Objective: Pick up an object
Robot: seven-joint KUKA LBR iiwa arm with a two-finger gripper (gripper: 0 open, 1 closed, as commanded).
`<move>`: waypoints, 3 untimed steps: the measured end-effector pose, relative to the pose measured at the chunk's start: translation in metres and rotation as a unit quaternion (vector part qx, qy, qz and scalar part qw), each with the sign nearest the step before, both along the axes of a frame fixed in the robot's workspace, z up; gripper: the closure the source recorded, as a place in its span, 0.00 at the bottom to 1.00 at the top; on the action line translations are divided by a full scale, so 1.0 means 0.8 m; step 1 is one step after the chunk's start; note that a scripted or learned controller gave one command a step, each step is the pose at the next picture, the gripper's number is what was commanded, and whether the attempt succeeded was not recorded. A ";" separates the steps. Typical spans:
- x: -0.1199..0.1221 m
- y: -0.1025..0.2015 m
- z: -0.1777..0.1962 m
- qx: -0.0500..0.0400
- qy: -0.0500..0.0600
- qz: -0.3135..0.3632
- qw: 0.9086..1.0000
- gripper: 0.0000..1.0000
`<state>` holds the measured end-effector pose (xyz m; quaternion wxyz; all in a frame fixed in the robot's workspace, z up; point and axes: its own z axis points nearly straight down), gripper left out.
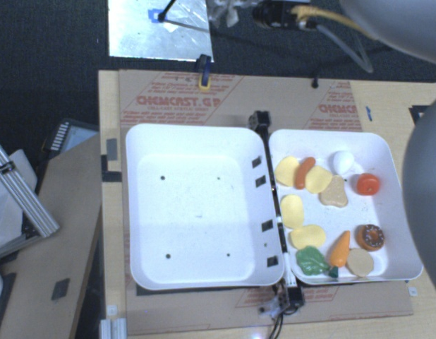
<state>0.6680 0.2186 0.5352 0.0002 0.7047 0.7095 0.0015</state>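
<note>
Bench (168, 90), seen from above, carrying two white bins side by side. The grey arm (394, 9) enters past the bench's far right corner and ends in the gripper (231, 2), a blurred shape beyond the far edge, roughly level with the seam between the bins; whether it is open or closed cannot be told, and nothing is seen held in it. The left bin (137, 189) lies toward the bench's left edge. The right bin (394, 210) holds all the candidate objects: a doughnut (371, 237) and a carrot (339, 248) near its front edge, a tomato (367, 183) and a white egg (343, 162) nearer its far edge. Every object lies nearward and to the right of the gripper. The carrot's long axis runs roughly front to back, tilted slightly.
</note>
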 end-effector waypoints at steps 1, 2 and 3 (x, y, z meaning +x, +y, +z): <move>0.001 -0.117 0.000 -0.002 0.000 -0.007 1.000 1.00; 0.000 -0.075 0.000 0.000 0.000 -0.001 1.000 1.00; 0.001 -0.203 0.000 -0.003 0.000 -0.007 1.000 1.00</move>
